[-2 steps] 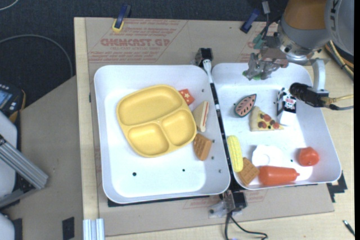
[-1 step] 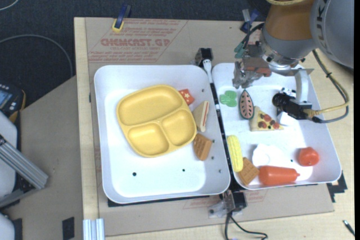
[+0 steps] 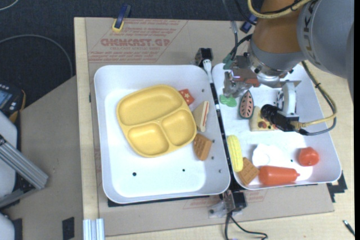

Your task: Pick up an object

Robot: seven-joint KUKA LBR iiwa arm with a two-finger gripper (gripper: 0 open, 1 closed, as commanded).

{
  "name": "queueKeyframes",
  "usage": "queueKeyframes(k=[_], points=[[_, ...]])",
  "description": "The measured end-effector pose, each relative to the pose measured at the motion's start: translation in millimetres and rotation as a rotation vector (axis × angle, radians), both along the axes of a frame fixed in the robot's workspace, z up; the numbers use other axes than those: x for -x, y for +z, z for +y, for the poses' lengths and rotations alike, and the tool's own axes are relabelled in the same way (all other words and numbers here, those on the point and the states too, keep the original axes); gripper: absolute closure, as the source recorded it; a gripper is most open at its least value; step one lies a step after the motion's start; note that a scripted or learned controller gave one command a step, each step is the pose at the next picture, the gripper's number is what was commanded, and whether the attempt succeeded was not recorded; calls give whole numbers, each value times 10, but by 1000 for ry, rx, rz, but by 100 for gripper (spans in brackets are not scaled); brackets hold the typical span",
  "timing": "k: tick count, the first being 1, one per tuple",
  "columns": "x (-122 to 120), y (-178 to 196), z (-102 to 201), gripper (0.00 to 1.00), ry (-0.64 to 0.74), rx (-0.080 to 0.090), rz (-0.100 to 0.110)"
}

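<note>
Progress: the arm is low over the right bin, its gripper down at the bin's upper left corner; nothing is seen lifted, so the pick appears not yet made and the grasp, lift and carry are all left
Gripper: the view does not settle how far open it is, and no object can be seen between its tips
Likely target: a small green piece lies just below the gripper, close to touching; it looks flat, rounded and partly hidden
Beside it: a brown-and-red slice, oval and seeded, sits just right of the green piece, below the wrist
Further off: corn, a carrot and a tomato lie well below the gripper, toward the bin's near edge
Across the divider: a yellow tray rests in the left bin, well to the gripper's left
</note>
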State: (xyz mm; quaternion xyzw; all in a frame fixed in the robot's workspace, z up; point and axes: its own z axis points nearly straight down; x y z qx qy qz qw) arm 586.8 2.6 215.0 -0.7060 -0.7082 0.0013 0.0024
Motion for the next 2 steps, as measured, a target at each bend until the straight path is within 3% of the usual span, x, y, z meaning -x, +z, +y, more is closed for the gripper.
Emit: queueKeyframes(k=[1,2], points=[[-123,172,-21,100,-2,1,-9],[-48,200,-1,100,-3,0,-4]])
